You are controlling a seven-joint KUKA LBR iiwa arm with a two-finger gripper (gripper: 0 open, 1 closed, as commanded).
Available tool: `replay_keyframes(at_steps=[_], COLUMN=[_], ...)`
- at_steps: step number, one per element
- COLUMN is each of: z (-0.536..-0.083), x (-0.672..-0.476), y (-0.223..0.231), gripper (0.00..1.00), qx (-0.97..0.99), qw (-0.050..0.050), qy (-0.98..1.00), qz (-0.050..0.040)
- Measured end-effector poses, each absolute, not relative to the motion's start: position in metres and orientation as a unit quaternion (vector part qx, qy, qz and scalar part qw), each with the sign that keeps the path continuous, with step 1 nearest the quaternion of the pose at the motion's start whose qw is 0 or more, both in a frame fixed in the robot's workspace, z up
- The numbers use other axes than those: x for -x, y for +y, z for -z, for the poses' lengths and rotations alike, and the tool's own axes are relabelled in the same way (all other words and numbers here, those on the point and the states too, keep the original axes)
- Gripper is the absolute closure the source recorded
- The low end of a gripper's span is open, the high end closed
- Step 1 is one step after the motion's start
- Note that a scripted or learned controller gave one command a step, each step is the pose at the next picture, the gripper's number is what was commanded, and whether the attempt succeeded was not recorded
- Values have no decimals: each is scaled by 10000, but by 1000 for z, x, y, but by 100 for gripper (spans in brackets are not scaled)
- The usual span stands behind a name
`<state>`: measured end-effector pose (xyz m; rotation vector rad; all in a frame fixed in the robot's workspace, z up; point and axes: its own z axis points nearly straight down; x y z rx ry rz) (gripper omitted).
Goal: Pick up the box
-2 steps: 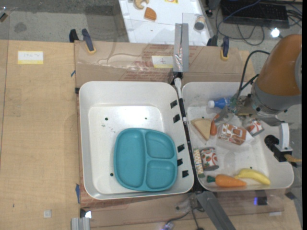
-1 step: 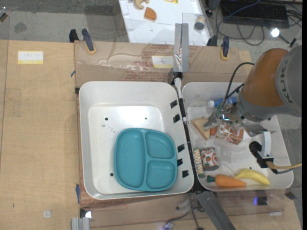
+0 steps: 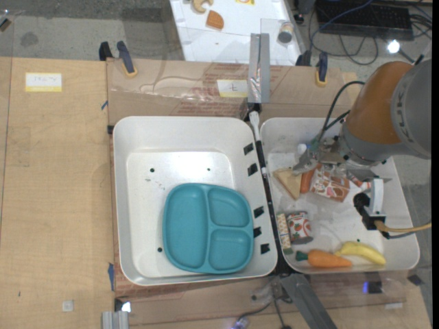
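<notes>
One box (image 3: 331, 184) lies mid-bin beneath the claw (image 3: 322, 162).

No text, label or number is legible.

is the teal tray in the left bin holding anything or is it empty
Empty. The teal tray lies flat in the left bin, and all three of its compartments show bare teal surface with nothing in them.

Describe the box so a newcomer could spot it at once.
Look in the right bin, near its front-left part beside the divider. The box is a small patterned red-and-white carton, lying just above the carrot and left of the banana; it alone there is boxy and printed.
</notes>
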<state>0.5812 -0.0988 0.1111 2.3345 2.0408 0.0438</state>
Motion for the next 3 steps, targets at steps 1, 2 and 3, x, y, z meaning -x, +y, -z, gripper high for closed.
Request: replay_keyframes(at_steps=[1, 2, 3], z=[-102, -112, -112], x=[-543, -543, -543], y=[-102, -105, -105], gripper=[0, 100, 0], qx=[-7719, -7740, -7740], qw=[82, 80, 79], qy=[6356, 6331, 6330], qz=[-104, -117, -116])
